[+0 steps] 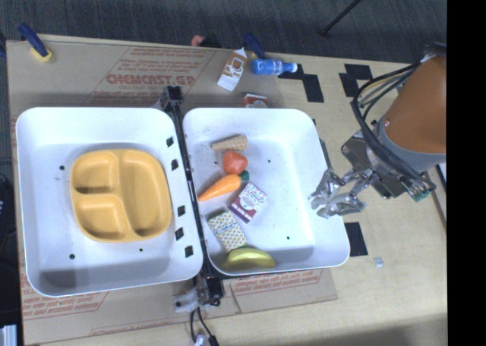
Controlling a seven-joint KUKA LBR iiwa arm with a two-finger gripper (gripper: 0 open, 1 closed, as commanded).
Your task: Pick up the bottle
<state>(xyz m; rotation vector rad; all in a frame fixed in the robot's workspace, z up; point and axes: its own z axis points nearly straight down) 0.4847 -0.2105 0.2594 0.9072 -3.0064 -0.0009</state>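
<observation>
A tan bench (395,291) carries my two shallow white bins on printed cardboard, with dark carpet beyond its far edge. The bottle (272,67), blue with a pale cap end, lies on its side on the bench outside both bins, beyond the far rim of the right bin (304,128). Just to its left a small carton (232,70) lies tilted on the cardboard, and another small packet (255,99) sits right at the right bin's far rim.

Inside the right bin a wedge of bread (230,143) lies near the far side, a red tomato (235,161) just below it, and an orange carrot (221,187) slants toward the divider. A small red and white packet (249,202) lies beside the carrot's green end, a patterned cracker box (225,231) below that, and a yellow-green banana (249,259) rests along the near wall.

The left bin (38,132) holds a yellow divided plate (120,193).

My gripper (332,200) hangs over the right bin's right rim, well apart from the bottle, with nothing between its fingers; I cannot tell whether it is spread or pressed together. My orange band (421,105) shows at the right.
</observation>
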